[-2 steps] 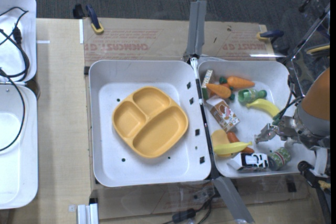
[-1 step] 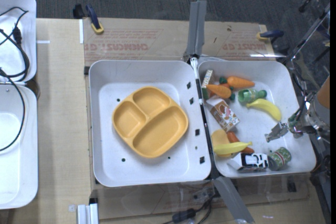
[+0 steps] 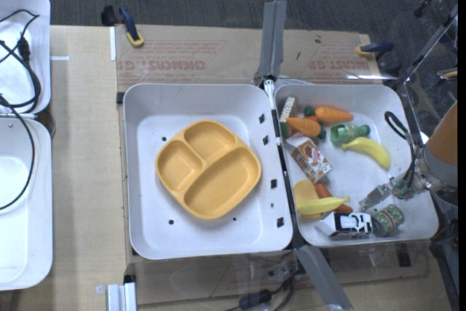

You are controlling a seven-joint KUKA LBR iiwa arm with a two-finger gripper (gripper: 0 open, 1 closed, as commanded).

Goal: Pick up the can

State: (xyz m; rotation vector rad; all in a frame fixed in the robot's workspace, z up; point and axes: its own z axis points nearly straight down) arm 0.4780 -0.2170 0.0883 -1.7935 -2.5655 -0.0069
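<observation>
Down by the right bin's (image 3: pixel 429 229) front rim, gripper (image 3: pixel 378 194) just above the can (image 3: pixel 389 219); jaw state unclear.

Pincer (image 3: pixel 384 193) low in right bin (image 3: pixel 408 102), apparently just above can (image 3: pixel 389 219).

— Was there room around the can (image 3: pixel 389 219)?
— Little — it lay in the right bin's (image 3: pixel 408 102) front right corner, toy car (image 3: pixel 352 224) just beside it; bare floor lay behind.
</observation>
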